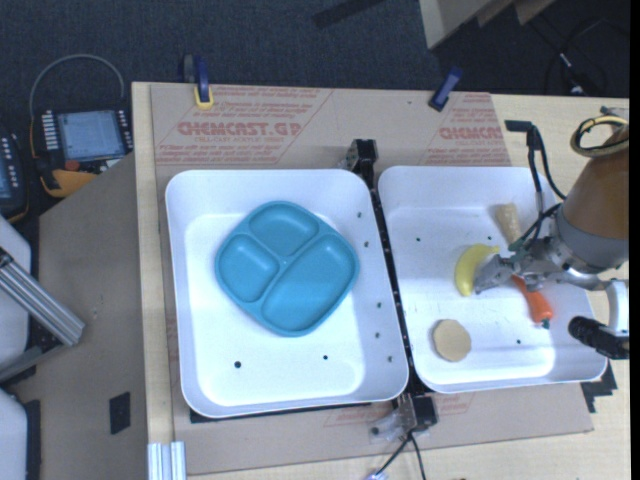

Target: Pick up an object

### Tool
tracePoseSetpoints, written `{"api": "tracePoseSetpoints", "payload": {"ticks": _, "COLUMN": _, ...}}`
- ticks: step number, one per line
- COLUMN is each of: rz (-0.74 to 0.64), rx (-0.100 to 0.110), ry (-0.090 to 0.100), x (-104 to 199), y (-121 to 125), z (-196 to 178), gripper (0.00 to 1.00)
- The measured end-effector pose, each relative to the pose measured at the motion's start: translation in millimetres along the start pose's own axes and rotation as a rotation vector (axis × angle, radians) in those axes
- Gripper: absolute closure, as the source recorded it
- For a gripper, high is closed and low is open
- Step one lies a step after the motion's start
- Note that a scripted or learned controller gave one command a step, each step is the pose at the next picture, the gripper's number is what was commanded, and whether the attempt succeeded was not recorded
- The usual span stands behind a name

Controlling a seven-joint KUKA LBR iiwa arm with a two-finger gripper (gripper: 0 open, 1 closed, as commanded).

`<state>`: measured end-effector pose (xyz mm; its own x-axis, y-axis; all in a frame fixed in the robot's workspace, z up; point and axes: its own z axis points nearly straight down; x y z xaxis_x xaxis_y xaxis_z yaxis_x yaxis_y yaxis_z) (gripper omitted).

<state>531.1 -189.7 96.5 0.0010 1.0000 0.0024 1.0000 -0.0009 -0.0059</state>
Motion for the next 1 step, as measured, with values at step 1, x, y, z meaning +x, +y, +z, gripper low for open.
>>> {"api": "tracePoseSetpoints", "payload": {"ticks": 1, "rz": -0.001, "rx": -0.002, "ry": -0.001, "x": 0.5, "y": -0.4, "z": 12.9, "gripper": 0.0}}
